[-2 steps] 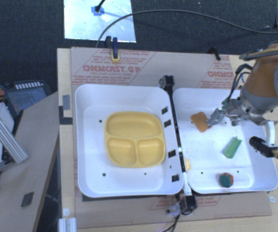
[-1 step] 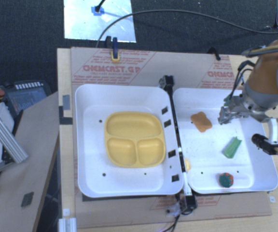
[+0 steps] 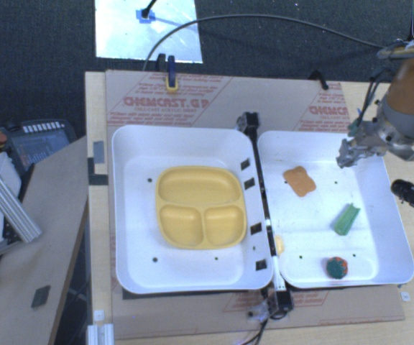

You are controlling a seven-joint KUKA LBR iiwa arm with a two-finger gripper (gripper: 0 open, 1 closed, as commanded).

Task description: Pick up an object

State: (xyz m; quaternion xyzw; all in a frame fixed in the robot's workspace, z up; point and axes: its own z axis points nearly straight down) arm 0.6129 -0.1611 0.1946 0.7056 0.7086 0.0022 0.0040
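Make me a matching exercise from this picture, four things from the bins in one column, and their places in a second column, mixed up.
1. yellow tray
2. orange piece
3. green block
4. red and green ball

A. right bin, near front edge
B. left bin
C. right bin, far half, nearest the divider
D. right bin, middle, towards its right side

Pairs: 1-B, 2-C, 3-D, 4-A

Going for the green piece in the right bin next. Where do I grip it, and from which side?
Grip the green piece across its narrow width near the middle, coming straight down from above. It lies flat and elongated, slanting on the right bin floor, with free space on both long sides. Turning the gripper to close across that slant looks safest.
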